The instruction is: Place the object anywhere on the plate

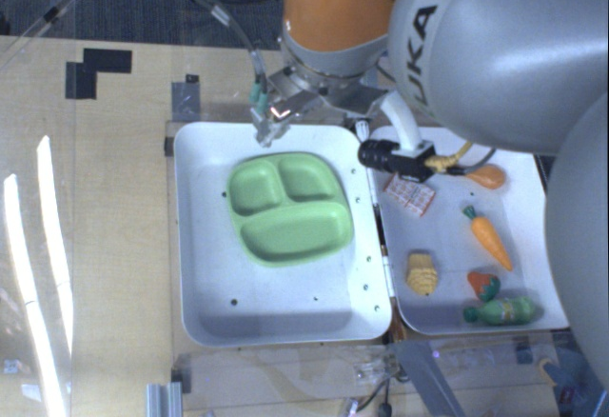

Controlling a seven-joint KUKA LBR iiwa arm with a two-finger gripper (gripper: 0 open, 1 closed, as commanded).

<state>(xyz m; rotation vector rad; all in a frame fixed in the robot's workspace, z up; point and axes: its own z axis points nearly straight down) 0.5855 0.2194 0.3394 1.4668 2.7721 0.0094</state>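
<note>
A light green plate [290,210] with three compartments lies in the left white bin [205,244], a little toward its far side. My gripper [268,127] hangs over the far edge of that bin, just beyond the plate's far-left corner. The big grey and orange arm covers most of it from above, and I see no object at its tip. Loose toy foods lie in the right bin [447,315]: a red-and-white packet [410,195], a carrot [492,240], a yellow corn piece [422,273], a red piece [481,285] and a green piece [501,311].
An orange-brown item [486,177] lies at the far side of the right bin beside a black and yellow cable fitting [400,158]. The arm's grey body overhangs the right bin's far and right parts. Bare wooden bench [95,215] lies left of the bins.
</note>
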